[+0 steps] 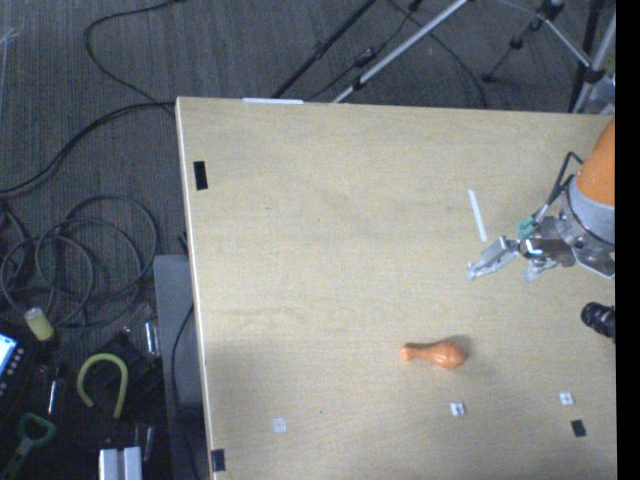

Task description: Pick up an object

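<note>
currently: gripper [482,265] sits over the right part of the pale wooden bench top [330,228], reaching in from the right edge of the view with its tip pointing left. cannot tell whether it is open or closed; the picture is too coarse at that spot. orange band [603,173] of the arm shows at the far right edge, behind the wrist.

task thing: orange pear-shaped object [436,354], lying on its side on the bench top, narrow neck to the left, rounded end to the right. it lies nearer the camera than the gripper, a little left of it, and clearly apart from it. it casts a small shadow on the board.

other items on the board:
- thin white stick [477,216], lying flat, slightly tilted, just beyond the gripper; its near end comes close to the gripper tip, contact not resolvable.
- black tag [200,174] near the left edge, far corner.
- small white squares [457,408] along the near edge, one just in front of the orange object.
- small black mark [578,428] near the right front corner.

surroundings: grey carpet [90,68], looped black cables [80,248] left of the bench, metal stand legs [440,13] behind it, a yellow-green u-shaped item [100,373] on the floor at lower left.
</note>
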`<control>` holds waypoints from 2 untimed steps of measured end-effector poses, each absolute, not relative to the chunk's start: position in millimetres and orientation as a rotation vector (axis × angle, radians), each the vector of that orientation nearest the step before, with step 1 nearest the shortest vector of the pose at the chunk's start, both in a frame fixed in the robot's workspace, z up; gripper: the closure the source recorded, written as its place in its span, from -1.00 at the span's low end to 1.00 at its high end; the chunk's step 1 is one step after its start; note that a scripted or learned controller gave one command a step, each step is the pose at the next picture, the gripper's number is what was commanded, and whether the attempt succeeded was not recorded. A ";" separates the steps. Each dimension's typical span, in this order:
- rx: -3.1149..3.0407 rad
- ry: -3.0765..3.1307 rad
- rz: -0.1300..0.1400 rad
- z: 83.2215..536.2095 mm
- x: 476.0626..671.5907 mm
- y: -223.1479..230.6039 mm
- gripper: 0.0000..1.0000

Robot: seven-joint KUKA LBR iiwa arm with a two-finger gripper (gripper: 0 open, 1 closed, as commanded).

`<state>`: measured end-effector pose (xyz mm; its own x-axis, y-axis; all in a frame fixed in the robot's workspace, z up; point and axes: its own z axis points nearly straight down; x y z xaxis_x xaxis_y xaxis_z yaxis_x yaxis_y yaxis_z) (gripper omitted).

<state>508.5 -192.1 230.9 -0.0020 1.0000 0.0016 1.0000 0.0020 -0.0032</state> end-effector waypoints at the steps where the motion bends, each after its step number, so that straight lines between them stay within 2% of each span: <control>1: -2.219 -2.223 0.006 165.9 570.5 -219.5 -1.00; 2: -1.927 -2.482 0.004 83.6 647.5 -197.9 -1.00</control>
<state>647.5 -197.9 83.6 -0.2481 0.9687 -0.0019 0.9687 0.2481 -0.0014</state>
